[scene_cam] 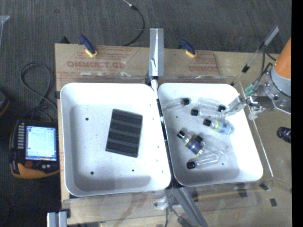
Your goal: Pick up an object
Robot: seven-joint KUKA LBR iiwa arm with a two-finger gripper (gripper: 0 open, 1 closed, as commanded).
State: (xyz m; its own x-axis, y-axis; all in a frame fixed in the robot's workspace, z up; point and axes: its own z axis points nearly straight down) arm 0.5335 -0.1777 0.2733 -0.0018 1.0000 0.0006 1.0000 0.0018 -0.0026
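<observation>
Several small clear bottles with black caps lie loose in the right bin (246,174). One bottle (180,102) lies at the back left, and another (208,109) is near the back middle. A bottle with a yellow and blue label (220,126) lies just below the gripper. A blue-tinted bottle (191,143) and a clear one (204,160) lie toward the front. A black ribbed rectangular pad (124,132) lies flat in the left bin (75,174). My gripper (236,105) hangs over the right bin's back right part, close above the bottles there.
The arm's wrist with the orange band (286,63) reaches in from the right edge. A metal divider post (155,56) stands behind the bins' seam. A teach pendant (35,145) lies on the floor to the left. Blue clamps (87,45) hold the back board.
</observation>
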